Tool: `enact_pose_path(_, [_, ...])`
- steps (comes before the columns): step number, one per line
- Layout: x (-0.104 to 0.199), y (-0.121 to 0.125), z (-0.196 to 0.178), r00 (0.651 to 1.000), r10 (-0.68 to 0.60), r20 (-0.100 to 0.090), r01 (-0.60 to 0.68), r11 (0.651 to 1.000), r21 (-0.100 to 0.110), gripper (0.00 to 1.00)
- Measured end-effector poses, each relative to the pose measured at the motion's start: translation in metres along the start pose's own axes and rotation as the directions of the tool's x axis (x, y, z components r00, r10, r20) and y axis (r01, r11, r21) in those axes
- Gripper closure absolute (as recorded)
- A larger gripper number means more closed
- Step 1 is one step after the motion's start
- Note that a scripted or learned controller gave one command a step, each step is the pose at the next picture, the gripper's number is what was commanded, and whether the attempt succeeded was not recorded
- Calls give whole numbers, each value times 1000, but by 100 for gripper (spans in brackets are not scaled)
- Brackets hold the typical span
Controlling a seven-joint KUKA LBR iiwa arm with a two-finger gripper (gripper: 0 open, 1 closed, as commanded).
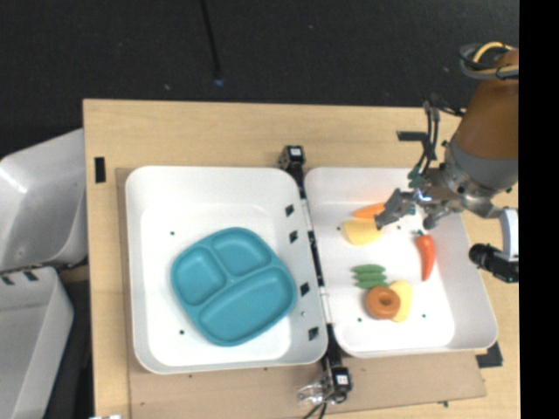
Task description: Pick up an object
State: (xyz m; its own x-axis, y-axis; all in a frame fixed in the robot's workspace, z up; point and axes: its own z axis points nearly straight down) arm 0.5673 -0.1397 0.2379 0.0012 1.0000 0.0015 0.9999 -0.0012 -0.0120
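Gripper sits low over right bin, upper part, fingers spread, nothing between them. Nearest candidates: yellow piece w/ orange piece touching it, just left of fingertips; red chili just below. Recommend: pick one item, centre the fingers either side of it, descend fully before closing; the touching pair risks a double or glancing grip. Arm enters from right, wrist tilted down-left.

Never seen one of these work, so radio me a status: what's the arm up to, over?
Tool low over right bin, nothing seen gripped. Yellow toy and orange carrot beside it. Red pepper, green pod, donut crowd close.
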Motion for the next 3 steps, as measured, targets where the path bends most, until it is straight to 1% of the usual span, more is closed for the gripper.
enact_pose_path(1, [0, 2, -7, 1000, -3, 2, 3, 1000, -13, 0])
enact_pose_path(3, [-6, 6, 78, 1000, 1, 3, -1, 1000, -9, 0])
